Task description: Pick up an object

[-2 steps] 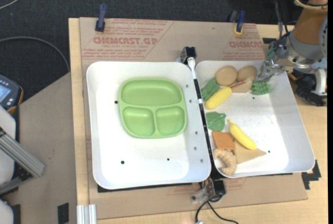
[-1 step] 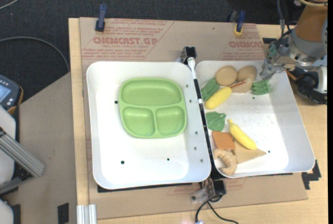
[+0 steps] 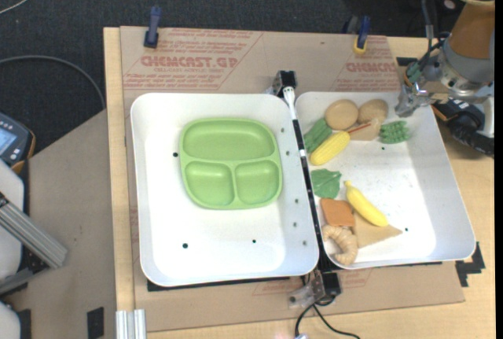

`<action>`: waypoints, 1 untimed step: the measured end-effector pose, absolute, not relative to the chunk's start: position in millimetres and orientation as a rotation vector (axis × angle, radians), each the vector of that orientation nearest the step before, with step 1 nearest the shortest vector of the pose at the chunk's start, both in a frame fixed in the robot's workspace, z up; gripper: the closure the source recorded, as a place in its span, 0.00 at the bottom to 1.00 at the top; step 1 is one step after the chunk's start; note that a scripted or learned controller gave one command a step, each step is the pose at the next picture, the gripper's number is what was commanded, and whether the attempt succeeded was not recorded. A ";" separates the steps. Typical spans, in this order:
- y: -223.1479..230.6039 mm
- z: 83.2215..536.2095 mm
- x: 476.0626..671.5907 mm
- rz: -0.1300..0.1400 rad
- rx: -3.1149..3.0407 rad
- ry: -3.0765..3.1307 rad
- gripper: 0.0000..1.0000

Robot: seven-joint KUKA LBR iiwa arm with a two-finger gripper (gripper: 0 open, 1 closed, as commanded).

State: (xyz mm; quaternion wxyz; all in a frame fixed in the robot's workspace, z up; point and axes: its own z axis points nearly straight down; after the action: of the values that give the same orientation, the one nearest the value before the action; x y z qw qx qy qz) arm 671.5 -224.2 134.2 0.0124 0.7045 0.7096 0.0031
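Note:
The right bin (image 3: 428,196) holds several toy foods. A round tan potato (image 3: 342,114) and a smaller tan piece (image 3: 374,109) lie at its far edge, with a green broccoli piece (image 3: 394,131) beside them. A yellow corn cob (image 3: 330,147) and a green pod (image 3: 317,133) lie near the divider. Closer to the front are a green leaf (image 3: 326,183), a banana (image 3: 365,205), an orange block (image 3: 338,211), a tan wedge (image 3: 379,236) and a shrimp-like piece (image 3: 343,244). My gripper (image 3: 409,99) hangs at the bin's far right corner, just above and right of the broccoli.
The left bin (image 3: 157,196) carries a green divided plate (image 3: 229,161). Two clamps, blue (image 3: 152,25) and yellow-blue (image 3: 361,35), pin the cardboard sheet at the back. A black bracket (image 3: 286,82) sits between the bins. Cables trail at the right edge.

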 end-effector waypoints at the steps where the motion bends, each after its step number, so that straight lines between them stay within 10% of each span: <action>1: -140.6 82.1 662.6 -0.003 2.222 2.235 1.00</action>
State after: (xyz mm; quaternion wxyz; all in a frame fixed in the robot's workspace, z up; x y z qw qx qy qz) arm 662.6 -140.6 82.1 -0.0049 0.7051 0.7091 -0.0008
